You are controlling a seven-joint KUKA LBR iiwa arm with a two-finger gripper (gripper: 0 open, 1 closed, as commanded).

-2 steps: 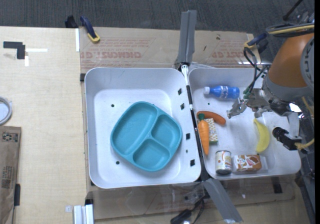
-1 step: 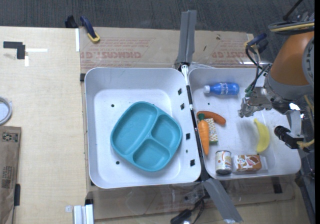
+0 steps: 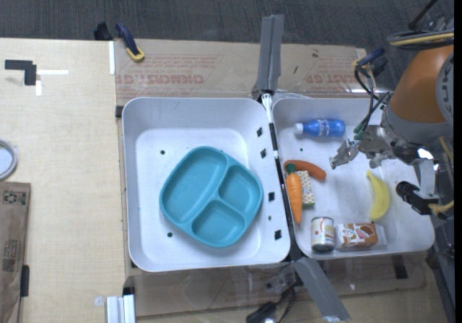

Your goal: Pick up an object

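Note:
In the right bin [image 3: 411,242] lie a blue bottle [image 3: 322,127] at the back, an orange carrot [image 3: 294,196] along the left wall, a red-orange pepper [image 3: 306,169], a yellow banana [image 3: 378,196] on the right, a small can [image 3: 323,234] and a flat food packet [image 3: 357,235] at the front. My gripper [image 3: 357,158] hangs over the middle of this bin, between the bottle and the banana. It is open, with nothing between its fingers.
A blue divided plate [image 3: 211,196] fills much of the left bin [image 3: 144,170]. A speckled yellow block [image 3: 307,189] lies against the carrot. Bare bin floor shows between carrot and banana. Cables and the arm's body stand at the right.

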